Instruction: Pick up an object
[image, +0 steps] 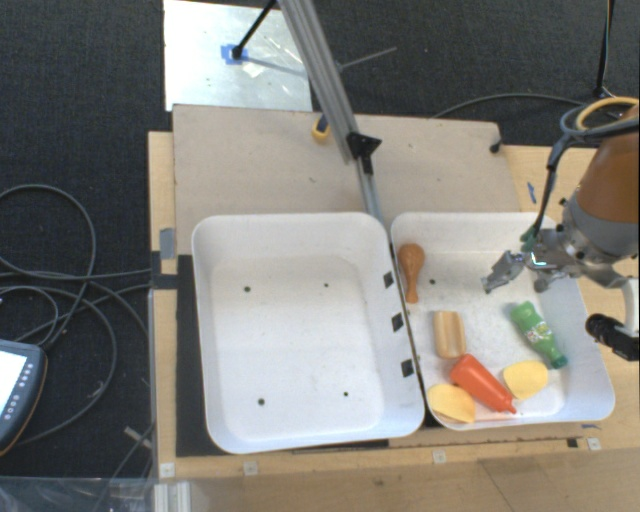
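Over the right bin (600, 400), the gripper (503, 272) hangs with nothing between its fingers; their spread is unclear; just beside it lies a green bottle (537, 333), tilted, pale-labelled

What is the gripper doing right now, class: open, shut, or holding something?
Gripper: above the right bin, over bare floor near the green bottle; open or shut cannot be told, and nothing is seen between its fingers.
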